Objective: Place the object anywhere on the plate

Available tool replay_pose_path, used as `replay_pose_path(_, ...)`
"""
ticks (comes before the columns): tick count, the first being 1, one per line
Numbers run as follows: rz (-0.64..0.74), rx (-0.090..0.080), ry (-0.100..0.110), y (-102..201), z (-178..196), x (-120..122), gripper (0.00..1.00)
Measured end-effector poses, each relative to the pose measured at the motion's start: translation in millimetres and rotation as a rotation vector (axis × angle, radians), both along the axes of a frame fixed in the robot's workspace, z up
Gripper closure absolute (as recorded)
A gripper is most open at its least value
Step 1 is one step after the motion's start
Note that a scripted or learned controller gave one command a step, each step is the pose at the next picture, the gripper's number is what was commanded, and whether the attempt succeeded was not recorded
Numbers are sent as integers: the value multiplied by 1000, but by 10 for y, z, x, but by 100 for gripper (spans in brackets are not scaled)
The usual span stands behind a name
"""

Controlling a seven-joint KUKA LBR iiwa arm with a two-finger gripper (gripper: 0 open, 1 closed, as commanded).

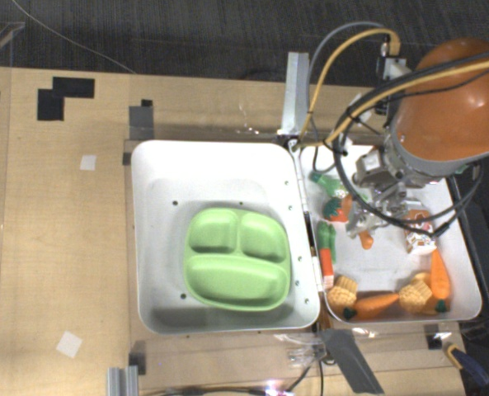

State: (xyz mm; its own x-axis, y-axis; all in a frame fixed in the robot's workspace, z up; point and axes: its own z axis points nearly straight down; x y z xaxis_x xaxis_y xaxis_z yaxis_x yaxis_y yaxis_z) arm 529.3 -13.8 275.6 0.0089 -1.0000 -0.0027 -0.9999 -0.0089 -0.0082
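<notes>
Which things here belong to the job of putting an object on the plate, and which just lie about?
Belonging to the job:
green plate
gripper
toy carrots
toy corn pieces

Lying about:
left bin
right bin
hoses
bench

Pale wooden counter point(54, 246) spread wide to the left of the fingers, faintly seamed in long panels. Black square markings point(65, 96) toward its far left corner, well apart from the fingers. Small pale tags point(88, 162) stuck flat on the wood, another point(68, 344) nearer the front edge. Dark ribbed floor point(186, 15) beyond the counter's far edge, crossed by a thin light cable point(71, 44). Grey metal upright point(295, 93) standing behind and left of the fingers. Even, soft light, few shadows.
</notes>
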Motion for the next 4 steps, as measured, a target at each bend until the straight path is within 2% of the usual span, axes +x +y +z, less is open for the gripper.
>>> replay_pose_path(1, 110, 3, 9, 579, -936, -145, 100)
replay_pose_path(2, 205, -2, 2, 216, -905, -405, 100)
replay_pose_path(3, 255, -4, -8, 548, 1262, -405, 100)
replay_pose_path(4, 148, 2, 10, 1020, -68, -430, 100)
